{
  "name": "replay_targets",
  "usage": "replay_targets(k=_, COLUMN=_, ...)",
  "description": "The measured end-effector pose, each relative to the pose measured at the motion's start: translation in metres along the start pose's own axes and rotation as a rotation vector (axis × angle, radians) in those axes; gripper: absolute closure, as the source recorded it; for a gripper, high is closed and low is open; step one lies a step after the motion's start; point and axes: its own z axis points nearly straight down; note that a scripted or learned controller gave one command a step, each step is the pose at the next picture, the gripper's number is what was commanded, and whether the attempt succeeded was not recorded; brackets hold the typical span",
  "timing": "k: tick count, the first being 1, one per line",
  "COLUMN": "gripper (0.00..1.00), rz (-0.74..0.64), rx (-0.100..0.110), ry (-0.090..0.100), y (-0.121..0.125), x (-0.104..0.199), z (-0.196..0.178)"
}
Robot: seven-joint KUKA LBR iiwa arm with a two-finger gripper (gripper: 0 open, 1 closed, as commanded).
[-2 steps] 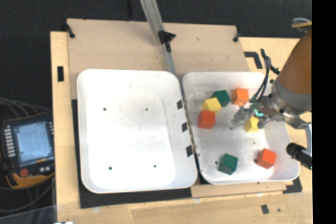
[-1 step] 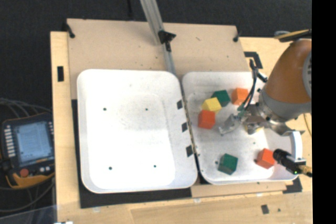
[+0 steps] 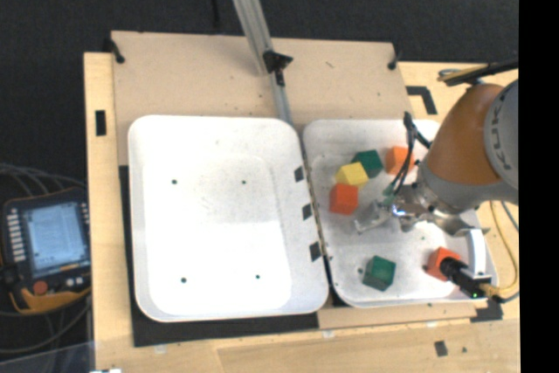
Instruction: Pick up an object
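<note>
Arm in over the right bin (image 3: 345, 135) from my right. Pincer (image 3: 377, 217) low in the bin's middle; its tips are blurred against the white floor, so I cannot tell how it stands. Nothing seen in it.

Nearest target: orange block (image 3: 344, 198), just beside the pincer on its left, touching or nearly touching the yellow block (image 3: 352, 174). Green block (image 3: 369, 162) crowds the yellow one. A second green block (image 3: 379, 272) sits alone near the front wall. Small orange piece (image 3: 398, 158) near the arm.

My read: blocks look small, stiff, light, smooth-faced, so likely to skid if nudged. I'd take one across two flat opposite faces. The lone green block gives free sides; the cluster risks jamming. Left bin (image 3: 210, 214) beside it on the bench (image 3: 100, 188).
</note>
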Motion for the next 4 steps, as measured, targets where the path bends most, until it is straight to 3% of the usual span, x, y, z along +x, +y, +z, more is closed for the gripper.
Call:
replay_targets(k=1, gripper=0.0, rz=0.0, rx=-0.006, ry=-0.001, y=0.001, x=-0.002, z=0.03)
replay_targets(k=2, gripper=1.0, rz=0.007, rx=-0.01, ry=0.0, y=0.002, x=-0.003, z=0.018)
replay_targets(k=4, gripper=1.0, rz=-0.006, rx=-0.013, ry=-0.002, y=0.011, x=-0.012, z=-0.098)
